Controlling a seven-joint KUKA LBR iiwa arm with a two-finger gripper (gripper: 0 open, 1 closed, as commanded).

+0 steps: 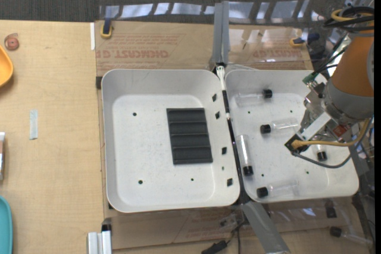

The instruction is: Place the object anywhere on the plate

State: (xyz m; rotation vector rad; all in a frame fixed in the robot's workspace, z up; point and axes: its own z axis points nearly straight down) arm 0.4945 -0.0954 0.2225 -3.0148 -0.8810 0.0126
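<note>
A black ribbed plate (189,135) lies flat in the middle of the left bin (119,128). Several clear tubes with black caps lie in the right bin (286,83): one at the back (257,94), one in the middle (280,127), one upright along the left wall (244,151), one at the front (280,190). A further black cap (321,156) shows right under the arm. My gripper (326,138) hangs low over the right bin's right side, next to that cap, largely covered by the wrist.
The bins meet at a raised middle rim (225,122) with small black clips. A wooden bench top (47,128) lies to the left. Cardboard (155,47) and metal framing (268,9) stand behind the bins.
</note>
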